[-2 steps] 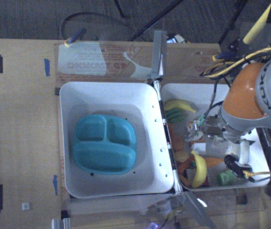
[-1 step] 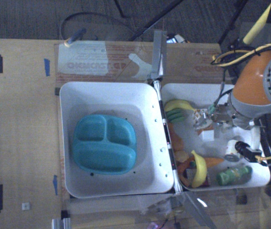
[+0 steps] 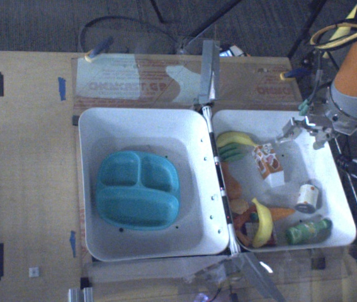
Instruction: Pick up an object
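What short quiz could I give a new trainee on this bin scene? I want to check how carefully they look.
1. True or false: the blue divided tray lies in the left bin.
2. Which object lies nearest the right bin's front right corner? A) green bottle B) small carton C) banana
3. Fill in: the end effector hangs over the right bin's ____ right corner.

Key: 1 true; 2 A; 3 far (back).
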Controlling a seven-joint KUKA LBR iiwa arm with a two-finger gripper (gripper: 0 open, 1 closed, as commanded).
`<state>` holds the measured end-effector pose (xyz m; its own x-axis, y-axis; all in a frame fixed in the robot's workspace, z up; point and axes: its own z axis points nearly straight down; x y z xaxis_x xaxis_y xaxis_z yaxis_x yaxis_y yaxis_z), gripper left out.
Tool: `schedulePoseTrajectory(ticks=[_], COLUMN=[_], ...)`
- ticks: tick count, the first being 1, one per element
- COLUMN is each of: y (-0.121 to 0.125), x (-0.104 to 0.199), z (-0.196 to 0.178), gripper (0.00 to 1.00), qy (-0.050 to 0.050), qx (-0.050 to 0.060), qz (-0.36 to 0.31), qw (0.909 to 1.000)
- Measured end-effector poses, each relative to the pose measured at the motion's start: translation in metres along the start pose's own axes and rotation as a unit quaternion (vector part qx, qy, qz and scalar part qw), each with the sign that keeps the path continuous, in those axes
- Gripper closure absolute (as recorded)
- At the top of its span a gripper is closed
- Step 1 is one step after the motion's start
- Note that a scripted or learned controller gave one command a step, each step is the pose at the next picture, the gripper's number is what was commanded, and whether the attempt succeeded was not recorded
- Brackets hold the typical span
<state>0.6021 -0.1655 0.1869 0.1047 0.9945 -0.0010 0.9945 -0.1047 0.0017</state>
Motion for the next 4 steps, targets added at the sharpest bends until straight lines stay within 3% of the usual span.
schedulePoseTrajectory(ticks=[1,2,3,4], y=[-0.014,-0.025,-0.016,-0.042], x=[-0.020,-0.024,0.006,0.011], z=[0.074,0.073,0.042,0.087], gripper=[0.00,0.00,0.00,0.00], qy=[0.000,0.002,0.000,0.001], qx=[-0.014,-0.012,0.000,0.003], qz=[-0.013,0.053,0.059,0.077], qw=[0.9998,0.9985,0.9983,0.9970])
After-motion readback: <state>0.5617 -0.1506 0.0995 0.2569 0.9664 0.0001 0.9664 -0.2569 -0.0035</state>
